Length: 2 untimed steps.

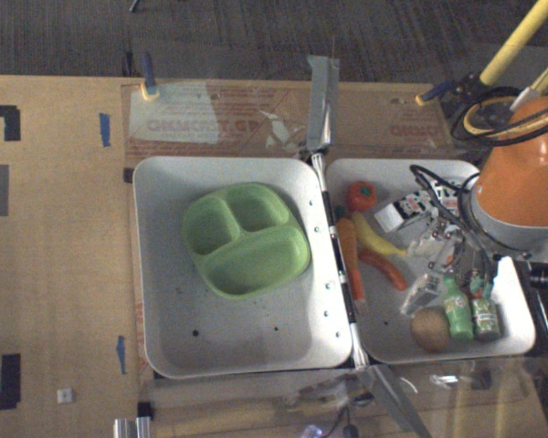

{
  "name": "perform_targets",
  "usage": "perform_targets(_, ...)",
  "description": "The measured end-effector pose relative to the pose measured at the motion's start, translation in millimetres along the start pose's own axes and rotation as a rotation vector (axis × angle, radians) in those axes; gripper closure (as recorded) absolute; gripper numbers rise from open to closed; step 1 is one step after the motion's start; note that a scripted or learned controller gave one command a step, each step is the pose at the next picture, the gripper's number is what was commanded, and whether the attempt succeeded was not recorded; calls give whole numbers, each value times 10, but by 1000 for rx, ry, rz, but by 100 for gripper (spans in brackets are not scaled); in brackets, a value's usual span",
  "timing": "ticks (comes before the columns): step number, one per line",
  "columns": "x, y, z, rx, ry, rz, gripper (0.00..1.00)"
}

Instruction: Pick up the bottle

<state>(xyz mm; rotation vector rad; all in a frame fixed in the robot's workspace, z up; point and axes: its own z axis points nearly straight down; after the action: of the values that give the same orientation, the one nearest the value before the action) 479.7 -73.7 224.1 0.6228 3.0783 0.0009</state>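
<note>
Bench, two white bins. Near edge of right bin point(521, 336): green bottle point(456, 309) beside second bottle point(485, 316) and potato point(429, 329); crowding risks a wrong or double grab. Gripper point(438, 261) above, finger state unreadable. Far: cardboard print point(196, 121), illegible; bottle labels unreadable.

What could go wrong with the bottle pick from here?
1. Two green bottles stand touching; the gripper could knock one or catch both.
2. The brown potato lies against the nearer bottle, crowding finger room.
3. The bottles sit near the right bin's front rim, so a nudge may tip them out.
</note>
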Motion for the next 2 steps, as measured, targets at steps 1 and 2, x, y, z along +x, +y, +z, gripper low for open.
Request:
perform_targets(1, -198, -506, 928, 2, 4, 317, 0)
perform_targets(2, -802, -617, 966, 1, -2, 466, 0)
